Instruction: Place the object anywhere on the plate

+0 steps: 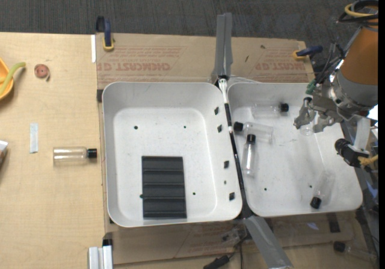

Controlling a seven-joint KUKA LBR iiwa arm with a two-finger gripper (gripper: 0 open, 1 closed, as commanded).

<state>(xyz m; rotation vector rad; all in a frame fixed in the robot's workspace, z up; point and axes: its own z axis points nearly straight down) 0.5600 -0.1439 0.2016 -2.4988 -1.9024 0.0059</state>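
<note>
Plate [163, 188] near left bin's [114, 141] front edge, clear vials in right bin [337, 204], nearest [319, 192] at front-right corner: light, slick, rolls, grab mid-barrel; my fingers [308, 118] at far-right, can't tell their gap.

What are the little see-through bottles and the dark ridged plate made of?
The bottles look like clear plastic, maybe glass: you see the white bin through them, and their caps are black. The ridged plate looks like matte dark plastic or rubber, dull and without shine. The bin itself looks like smooth white plastic.
</note>
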